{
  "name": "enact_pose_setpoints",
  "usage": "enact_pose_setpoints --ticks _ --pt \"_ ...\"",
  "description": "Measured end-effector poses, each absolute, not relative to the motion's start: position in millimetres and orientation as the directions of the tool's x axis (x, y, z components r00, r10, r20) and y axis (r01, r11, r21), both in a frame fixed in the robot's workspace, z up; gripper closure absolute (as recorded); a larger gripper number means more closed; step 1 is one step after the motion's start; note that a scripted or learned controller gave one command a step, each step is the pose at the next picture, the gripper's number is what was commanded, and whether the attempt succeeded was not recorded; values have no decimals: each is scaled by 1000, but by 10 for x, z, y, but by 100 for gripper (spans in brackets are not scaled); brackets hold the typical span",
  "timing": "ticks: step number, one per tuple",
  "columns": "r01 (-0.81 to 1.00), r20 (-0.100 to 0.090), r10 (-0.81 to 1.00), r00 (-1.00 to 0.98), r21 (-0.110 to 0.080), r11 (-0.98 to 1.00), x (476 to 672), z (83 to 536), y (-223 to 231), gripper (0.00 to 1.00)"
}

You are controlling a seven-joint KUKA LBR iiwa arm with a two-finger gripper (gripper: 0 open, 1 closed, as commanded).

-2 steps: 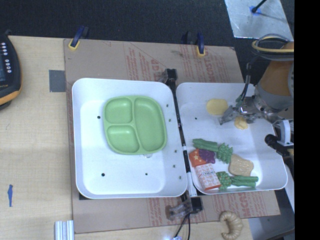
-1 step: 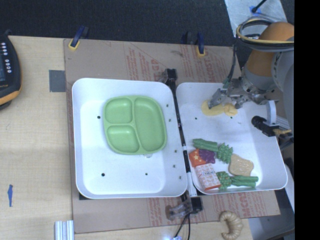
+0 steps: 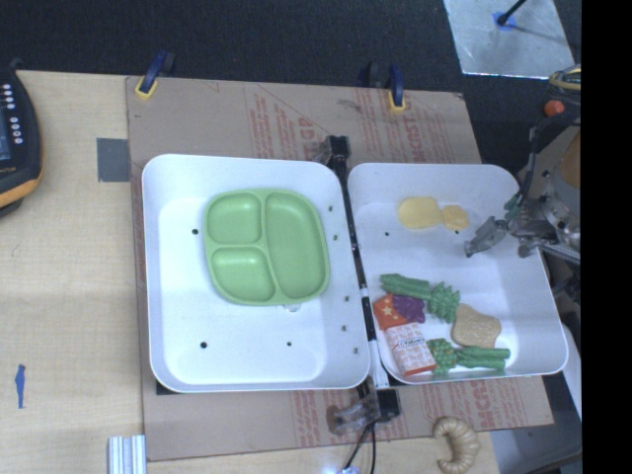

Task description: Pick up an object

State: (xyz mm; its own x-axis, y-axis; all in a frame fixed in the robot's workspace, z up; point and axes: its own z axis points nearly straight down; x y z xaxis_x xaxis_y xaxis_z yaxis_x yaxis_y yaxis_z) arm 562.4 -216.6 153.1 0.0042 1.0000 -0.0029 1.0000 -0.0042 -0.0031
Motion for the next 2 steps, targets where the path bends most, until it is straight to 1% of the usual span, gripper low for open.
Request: enact_pose_setpoints --ticks 1,2 --pt "1000 0 1000 -10 0 10 6436 897 -1758 0" --pt "1000 -3 1000 -2 4 2 6521 1478 -2137 0"
